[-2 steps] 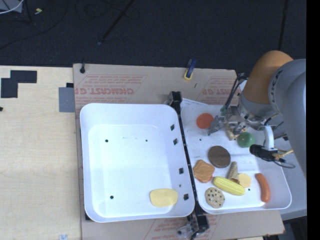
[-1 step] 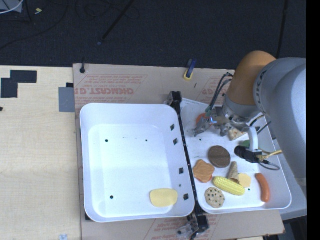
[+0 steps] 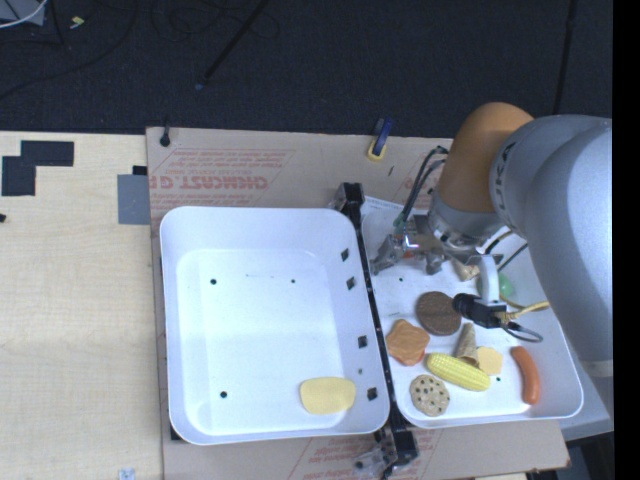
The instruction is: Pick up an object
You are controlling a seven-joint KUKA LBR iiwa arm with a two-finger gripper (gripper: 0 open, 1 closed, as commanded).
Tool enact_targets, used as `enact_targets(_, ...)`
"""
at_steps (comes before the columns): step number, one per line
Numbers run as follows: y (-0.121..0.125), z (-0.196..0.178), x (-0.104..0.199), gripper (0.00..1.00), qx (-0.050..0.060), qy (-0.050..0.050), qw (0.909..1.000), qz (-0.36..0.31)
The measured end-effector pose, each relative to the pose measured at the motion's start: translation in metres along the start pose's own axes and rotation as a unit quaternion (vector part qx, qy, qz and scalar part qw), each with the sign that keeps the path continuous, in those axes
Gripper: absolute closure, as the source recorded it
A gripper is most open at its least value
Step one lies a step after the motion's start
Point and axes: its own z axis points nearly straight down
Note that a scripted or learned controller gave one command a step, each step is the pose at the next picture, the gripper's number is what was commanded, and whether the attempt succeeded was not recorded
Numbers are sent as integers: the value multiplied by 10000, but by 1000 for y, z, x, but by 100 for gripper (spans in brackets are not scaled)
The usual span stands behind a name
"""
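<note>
My gripper (image 3: 412, 257) hangs low over the far left part of the right bin (image 3: 560, 408), under the grey arm with its orange band. Just in front of it lies a round brown cookie (image 3: 437, 313). Nearer the front edge are an orange-brown piece (image 3: 406, 342), a yellow corn cob (image 3: 458, 372), a chocolate-chip cookie (image 3: 430, 395), a small cone (image 3: 466, 340), a pale yellow cube (image 3: 490, 360) and a red sausage (image 3: 526, 375). Nothing is visibly held.
The left bin (image 3: 190, 268) holds one pale yellow flat piece (image 3: 327, 395) near its front right corner. A black divider strip (image 3: 362, 288) runs between the bins. A green item (image 3: 505, 288) peeks out beside the arm.
</note>
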Motion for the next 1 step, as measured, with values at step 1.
enact_targets(1,0,0,-14,0,-6,-9,10000,13)
